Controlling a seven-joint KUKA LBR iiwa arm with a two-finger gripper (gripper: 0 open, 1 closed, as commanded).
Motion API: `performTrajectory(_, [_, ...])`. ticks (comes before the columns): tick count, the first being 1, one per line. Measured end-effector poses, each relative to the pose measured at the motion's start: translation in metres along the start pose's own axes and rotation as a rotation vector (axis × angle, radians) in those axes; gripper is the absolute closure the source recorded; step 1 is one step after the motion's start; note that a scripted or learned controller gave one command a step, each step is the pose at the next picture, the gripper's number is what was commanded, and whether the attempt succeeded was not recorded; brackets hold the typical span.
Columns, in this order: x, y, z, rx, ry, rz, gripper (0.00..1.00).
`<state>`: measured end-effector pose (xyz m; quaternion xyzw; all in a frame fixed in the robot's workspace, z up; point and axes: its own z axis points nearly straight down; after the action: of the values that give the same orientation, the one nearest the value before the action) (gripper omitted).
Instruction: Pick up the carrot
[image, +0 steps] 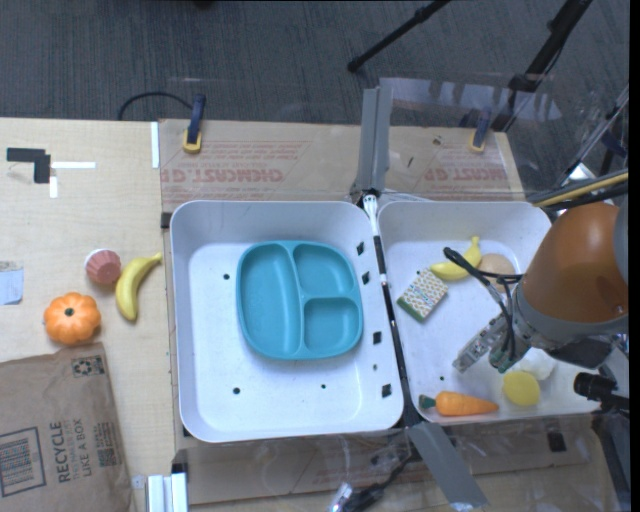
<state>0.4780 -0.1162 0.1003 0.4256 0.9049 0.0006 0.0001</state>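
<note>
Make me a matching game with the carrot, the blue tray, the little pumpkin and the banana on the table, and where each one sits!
Things:
1. carrot
2. blue tray
3. pumpkin
4. banana

Places:
A. in the middle of the left bin
B. on the wooden bench, beside a small pink cupcake
C. at the near edge of the right bin, next to a lemon
D. on the wooden bench, just above the brown recycling paper

Right pairs: 1-C, 2-A, 3-D, 4-B
</note>
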Motion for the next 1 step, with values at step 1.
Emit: performTrajectory(1, [0.0512,0.0428,-0.0909,0.001,-0.001,0.156,1.0])
